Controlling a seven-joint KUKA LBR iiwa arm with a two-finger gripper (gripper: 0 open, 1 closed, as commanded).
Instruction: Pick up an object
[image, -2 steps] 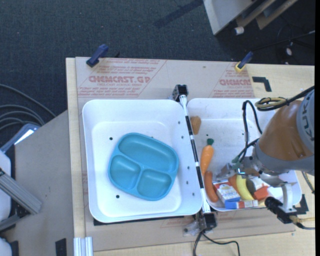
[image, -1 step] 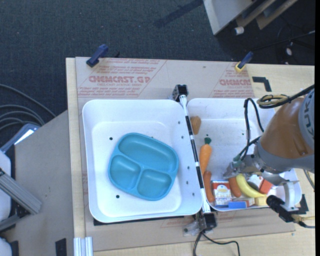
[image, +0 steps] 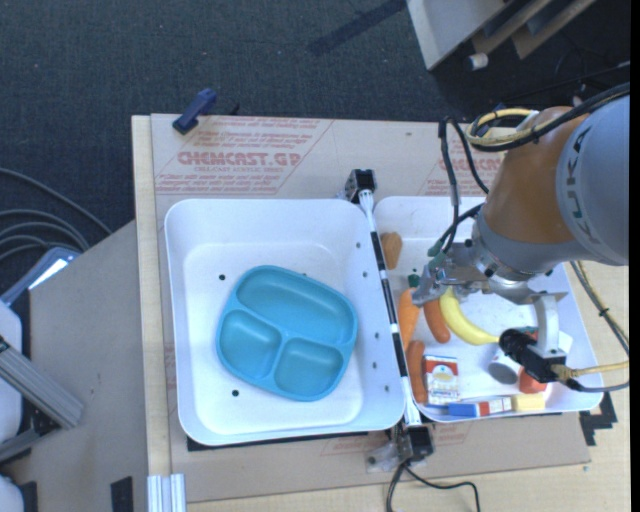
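Blue divided tray (image: 288, 332) is seen in the left bin (image: 190, 250). Over the right bin (image: 420, 212), the gripper (image: 432, 280) is lowered beside a banana (image: 462, 320); its grip cannot be told.

This is a robotics lab or test cell, not a home or shop. A grey KUKA arm (image: 560, 190) with an orange band reaches over a bench topped with printed cardboard (image: 240, 155). Two shallow white bins, the left bin (image: 190, 330) and the right bin (image: 420, 212), sit side by side, joined by black clips (image: 360, 183). Loose cables (image: 40, 215) trail across dark carpet (image: 150, 50) at the left. The contents are toy props: a blue divided plate (image: 288, 332), a plastic banana (image: 465, 322) and plastic carrots (image: 409, 316).
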